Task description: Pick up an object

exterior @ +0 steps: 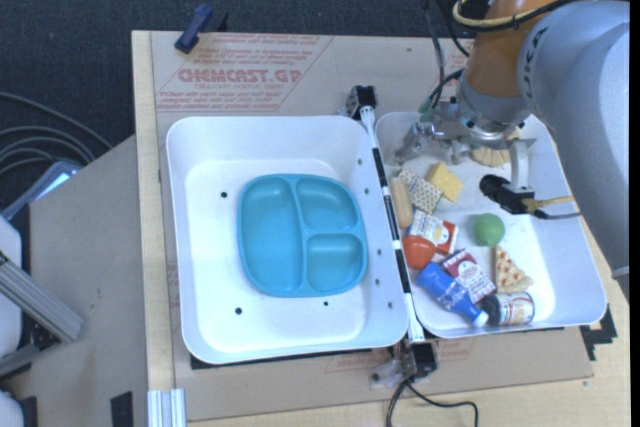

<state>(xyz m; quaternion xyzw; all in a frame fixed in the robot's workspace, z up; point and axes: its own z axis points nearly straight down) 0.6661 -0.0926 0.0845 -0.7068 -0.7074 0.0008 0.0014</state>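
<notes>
Hovering over the right bin's (575,300) back edge, the gripper (450,137), grip state unclear; cheese (446,182) lies just toward the front.

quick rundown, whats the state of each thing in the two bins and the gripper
blue divided tray: flat in left bin, upright
green ball: loose in right bin
blue bottle: lying on its side
pizza slice toy: lying flat
cheese wedge: lying loose
gripper: low over right bin's far end, grip unclear
</notes>
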